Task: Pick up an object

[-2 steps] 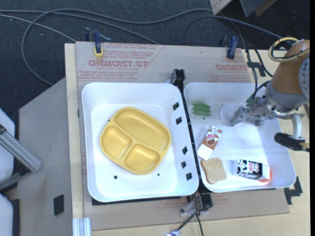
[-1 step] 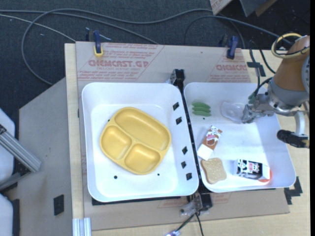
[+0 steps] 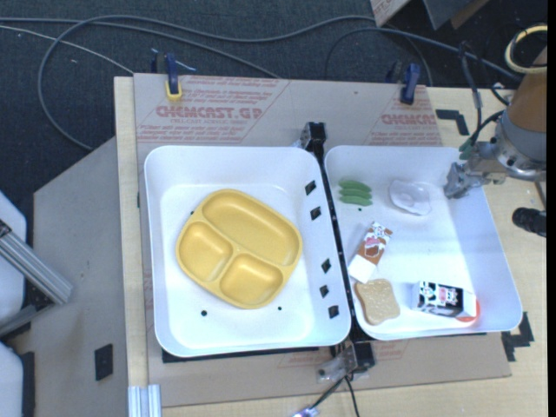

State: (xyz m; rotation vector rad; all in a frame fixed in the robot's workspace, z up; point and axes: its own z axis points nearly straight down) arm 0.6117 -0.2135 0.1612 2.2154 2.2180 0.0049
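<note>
Right bin (image 3: 486,259), right half of frame, holds five loose things. Green pea pod (image 3: 354,192) at its upper left. Clear plastic piece (image 3: 410,196) just right of the pod, upper middle of the bin. Small red-and-white packet (image 3: 372,248) near the bin's left wall, mid-height, tilted. Slice of toast (image 3: 377,301) just below the packet, at the lower left corner. Black-and-white carton (image 3: 445,299) with an orange end, lower right of the bin, well apart from the toast

Gripper (image 3: 459,181) at the upper right of the bin, by the rim, near the clear plastic piece but apart from it; nothing seen between its tips. Whether it is spread or pressed together: cannot tell. Arm (image 3: 526,120) enters from the right edge, orange band above the wrist

Left bin (image 3: 165,233), left of centre, holds a yellow divided tray (image 3: 239,248) with three compartments. Blue clamps (image 3: 173,74) on the board's top edge
</note>
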